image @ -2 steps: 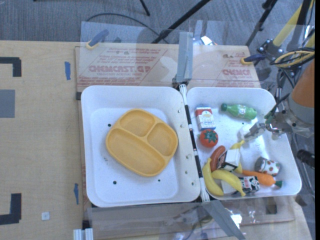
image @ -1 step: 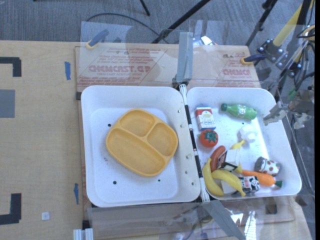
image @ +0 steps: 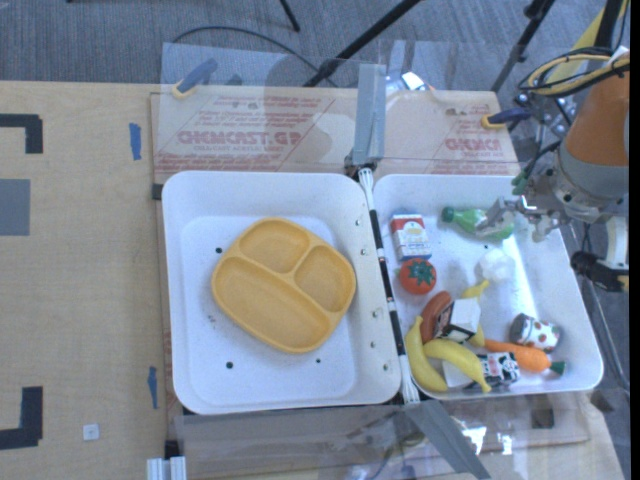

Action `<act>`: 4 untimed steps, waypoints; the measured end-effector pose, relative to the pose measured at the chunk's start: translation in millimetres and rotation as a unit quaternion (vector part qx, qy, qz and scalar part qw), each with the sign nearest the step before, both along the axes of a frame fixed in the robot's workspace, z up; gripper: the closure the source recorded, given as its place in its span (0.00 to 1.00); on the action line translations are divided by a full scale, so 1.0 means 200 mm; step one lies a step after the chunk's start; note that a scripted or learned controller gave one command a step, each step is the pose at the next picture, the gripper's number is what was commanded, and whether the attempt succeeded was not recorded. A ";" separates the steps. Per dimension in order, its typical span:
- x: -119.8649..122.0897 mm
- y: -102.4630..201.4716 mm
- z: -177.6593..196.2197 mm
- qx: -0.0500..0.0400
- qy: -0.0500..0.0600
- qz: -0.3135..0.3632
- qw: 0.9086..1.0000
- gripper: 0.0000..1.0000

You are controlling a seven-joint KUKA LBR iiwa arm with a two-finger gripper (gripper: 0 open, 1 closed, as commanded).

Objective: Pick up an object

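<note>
My gripper hangs over the far right part of the right bin, open, with nothing between its fingers. Its left finger is close to the right end of a green bottle lying on the bin floor. Below the gripper sits a small white lump. Further left are a red and white carton and a tomato. Near the front lie a banana, a sausage, a carrot, a cow-patterned toy and a brown and white piece.
The left bin holds a yellow divided plate. A raised divider separates the two bins. A clear plastic sheet lies behind them. Cables and stand legs cross the floor at the back and right.
</note>
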State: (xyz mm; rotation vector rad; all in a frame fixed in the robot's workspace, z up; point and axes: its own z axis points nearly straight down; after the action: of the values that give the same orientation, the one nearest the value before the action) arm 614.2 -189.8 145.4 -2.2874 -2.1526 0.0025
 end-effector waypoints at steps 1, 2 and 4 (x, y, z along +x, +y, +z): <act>0.11 0.12 -0.30 0.000 0.000 0.010 1.000 0.00; 0.12 0.12 -0.25 -0.001 -0.001 0.012 1.000 1.00; 0.20 0.09 -0.29 0.004 0.023 0.084 0.996 0.00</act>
State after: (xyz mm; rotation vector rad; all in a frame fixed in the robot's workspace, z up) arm 654.7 -171.5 88.3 -2.0744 -2.3083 0.0465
